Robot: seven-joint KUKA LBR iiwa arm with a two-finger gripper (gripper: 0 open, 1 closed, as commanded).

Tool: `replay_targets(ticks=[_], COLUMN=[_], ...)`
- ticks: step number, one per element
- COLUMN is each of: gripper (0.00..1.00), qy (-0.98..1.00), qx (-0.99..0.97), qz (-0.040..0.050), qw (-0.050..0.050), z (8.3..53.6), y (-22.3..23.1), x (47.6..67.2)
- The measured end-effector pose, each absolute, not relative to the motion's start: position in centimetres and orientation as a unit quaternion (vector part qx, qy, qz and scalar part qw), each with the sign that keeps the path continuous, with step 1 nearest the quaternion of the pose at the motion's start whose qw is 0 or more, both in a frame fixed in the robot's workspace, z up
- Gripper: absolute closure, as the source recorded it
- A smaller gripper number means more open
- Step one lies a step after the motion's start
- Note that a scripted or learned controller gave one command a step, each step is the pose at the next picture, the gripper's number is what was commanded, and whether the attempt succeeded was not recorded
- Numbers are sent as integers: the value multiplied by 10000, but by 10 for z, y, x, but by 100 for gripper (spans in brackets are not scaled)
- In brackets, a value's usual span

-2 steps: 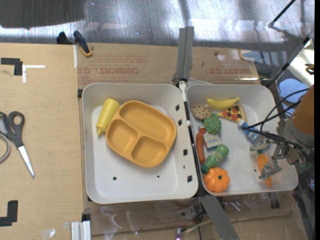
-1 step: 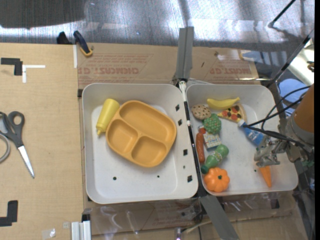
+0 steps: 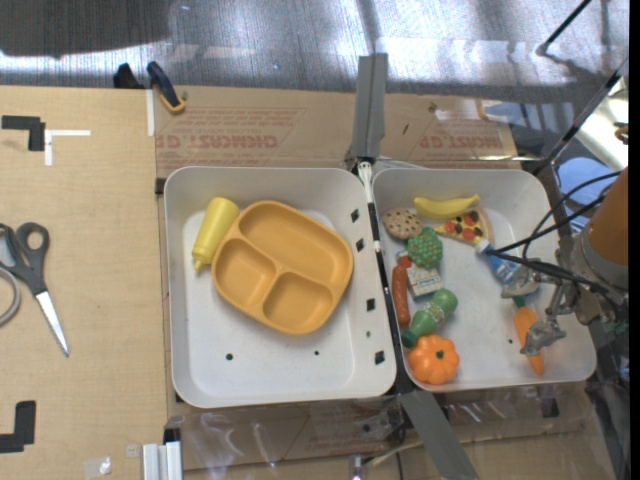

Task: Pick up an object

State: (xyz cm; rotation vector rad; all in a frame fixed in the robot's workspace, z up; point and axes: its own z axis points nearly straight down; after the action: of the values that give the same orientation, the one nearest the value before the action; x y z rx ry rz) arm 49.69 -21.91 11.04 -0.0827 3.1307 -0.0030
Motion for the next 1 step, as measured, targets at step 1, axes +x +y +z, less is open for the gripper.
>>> replay_targets(ticks=[1], gripper=[0], qy=[9991], qx=[-418], qz=[-5], qw=[15], z=[92], y=[-221], x=[505])
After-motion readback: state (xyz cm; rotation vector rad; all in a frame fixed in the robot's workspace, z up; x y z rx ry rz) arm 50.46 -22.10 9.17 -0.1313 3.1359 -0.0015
